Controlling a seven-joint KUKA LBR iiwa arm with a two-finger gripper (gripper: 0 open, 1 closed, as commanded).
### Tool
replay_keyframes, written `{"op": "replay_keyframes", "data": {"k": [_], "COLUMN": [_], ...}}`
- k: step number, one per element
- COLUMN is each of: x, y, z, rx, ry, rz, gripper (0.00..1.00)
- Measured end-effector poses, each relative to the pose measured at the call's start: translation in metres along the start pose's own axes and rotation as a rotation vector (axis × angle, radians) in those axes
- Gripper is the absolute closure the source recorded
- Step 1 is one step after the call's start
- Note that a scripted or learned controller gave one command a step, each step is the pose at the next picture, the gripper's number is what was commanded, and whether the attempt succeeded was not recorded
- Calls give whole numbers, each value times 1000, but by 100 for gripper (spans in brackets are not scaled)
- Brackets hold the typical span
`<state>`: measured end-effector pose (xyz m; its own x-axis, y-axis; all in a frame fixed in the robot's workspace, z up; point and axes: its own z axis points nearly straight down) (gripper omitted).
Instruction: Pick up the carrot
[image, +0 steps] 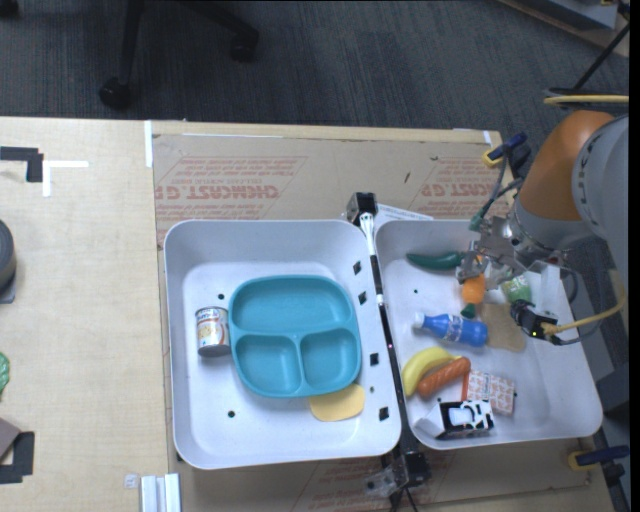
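Right, from my seat I see the carrot (473, 290) in the right bin (575, 400), toward its far half, directly under the gripper (482, 268). Only a short orange stub of it shows, so I read its long axis as running roughly up and down the view, possibly standing on end, but I cannot tell which end is the tip. The gripper sits right over it, and whether it is clenched on the carrot or released, I cannot tell. The grey arm (600, 180) with its orange band enters from the right. Also in the right bin: a dark green pepper (435, 261) just left of the gripper, a blue bottle (455, 328) lying on its side just below the carrot, a banana (422, 366) touching a sausage (444, 376), a small red-and-white packet (492, 392), and a black-and-white item (466, 418) at the near edge. A green object (517, 291) lies just right of the carrot. The left bin (185, 400) holds a teal divided tray (296, 334), a small can (212, 331) upright beside the tray's left side, and a yellow flat piece (337, 404) peeking from under the tray's near edge.
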<state>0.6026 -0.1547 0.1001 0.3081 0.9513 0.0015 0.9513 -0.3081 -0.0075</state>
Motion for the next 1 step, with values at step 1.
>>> {"op": "replay_keyframes", "data": {"k": [1], "x": [76], "y": [17], "z": [-92], "rx": [-6], "ry": [-3], "rz": [103], "gripper": [100]}}
